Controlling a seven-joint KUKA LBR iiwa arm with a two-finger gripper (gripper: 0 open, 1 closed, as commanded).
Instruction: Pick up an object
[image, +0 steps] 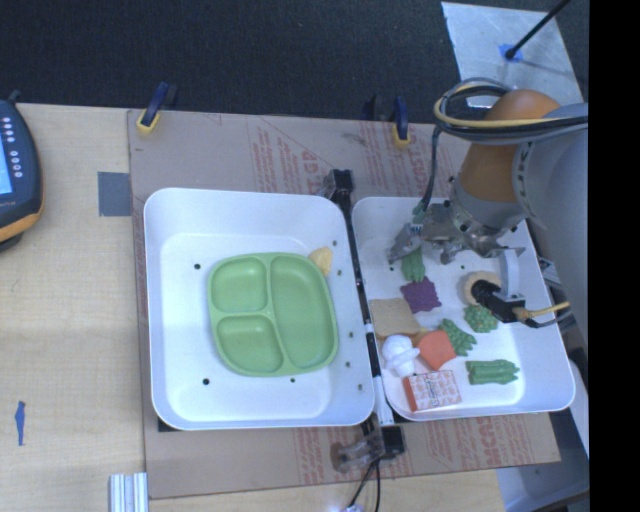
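My gripper (408, 243) hangs low over the back left part of the right bin (535, 395). Just below its tip a small dark green piece (412, 266) lies on the bin floor, very close to the gripper or touching it. A purple piece (421, 295) sits in front of that. Further forward lie a tan flat square (392, 318), a white lumpy toy (398, 352), an orange piece (436, 350), three more green pieces (458, 336) (481, 319) (492, 372) and a red and white packet (432, 390).
The left bin (170, 390) holds a light green divided plate (272, 313) with a small yellow item (321, 260) at its back right corner. The ridge between the bins (357, 300) runs just left of the gripper. A handheld controller (15, 170) lies at the far left.
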